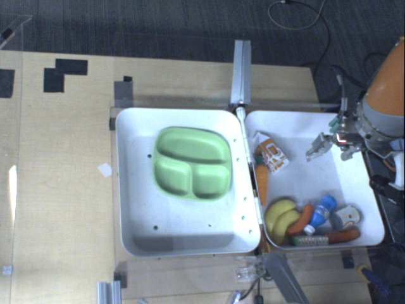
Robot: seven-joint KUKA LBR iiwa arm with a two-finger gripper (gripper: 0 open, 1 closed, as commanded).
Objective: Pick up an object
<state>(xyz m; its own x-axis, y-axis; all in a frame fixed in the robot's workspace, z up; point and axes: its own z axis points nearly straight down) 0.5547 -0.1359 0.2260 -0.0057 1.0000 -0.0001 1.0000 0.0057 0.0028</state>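
Observation:
My gripper [331,149] hangs over the upper right part of the right bin [316,182], its two fingers spread open with nothing between them. Below it, along the bin's front, lie a yellow banana [282,218], an orange piece [301,218], a blue and white bottle [322,210], a grey object [347,217] and a red sausage-like piece [337,236]. An orange and white packet [272,155] and a carrot [261,183] lie by the bin's left wall. None of these touch the gripper.
The left bin [136,170] holds a green divided tray [193,163]. A metal divider post [241,75] stands between the bins at the back. The arm's orange band [387,87] sits at the right edge.

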